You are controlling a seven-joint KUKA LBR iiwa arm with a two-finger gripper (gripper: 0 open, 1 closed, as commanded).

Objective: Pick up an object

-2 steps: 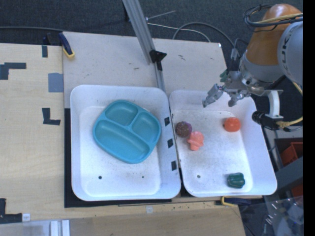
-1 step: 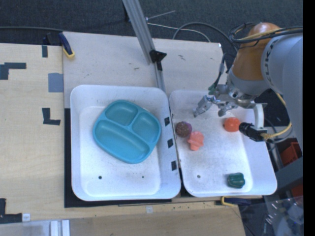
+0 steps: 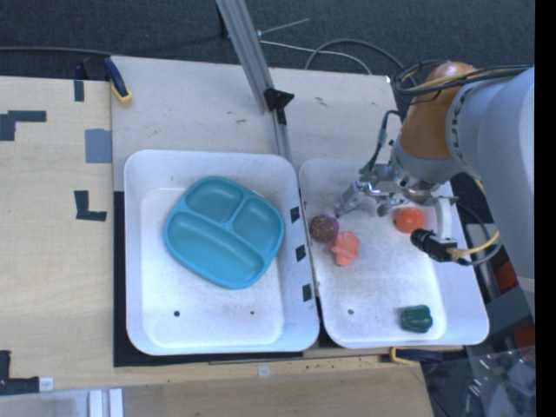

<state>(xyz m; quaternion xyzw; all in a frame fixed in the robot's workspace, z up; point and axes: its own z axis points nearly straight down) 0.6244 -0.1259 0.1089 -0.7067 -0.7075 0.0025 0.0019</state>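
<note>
No writing can be read on anything here. The tool (image 3: 372, 194) hangs low over the right bin (image 3: 452, 315), and I cannot tell its state; an orange ball (image 3: 407, 220) sits just right of it, a dark red ball (image 3: 324, 227) and pink toy (image 3: 345, 248) just left and below. A green toy (image 3: 416, 318) lies well below, and a blue plate (image 3: 224, 231) lies far left in the other bin (image 3: 148, 320).

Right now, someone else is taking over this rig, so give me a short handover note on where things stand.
Gripper: low over the right bin, near its top edge; nothing visibly between its fingers.
Right bin: maroon ball, pink piece, orange piece, green piece.
Left bin: blue divided tray.
Done: nothing lifted.
Left: grasp one object and raise it.
</note>
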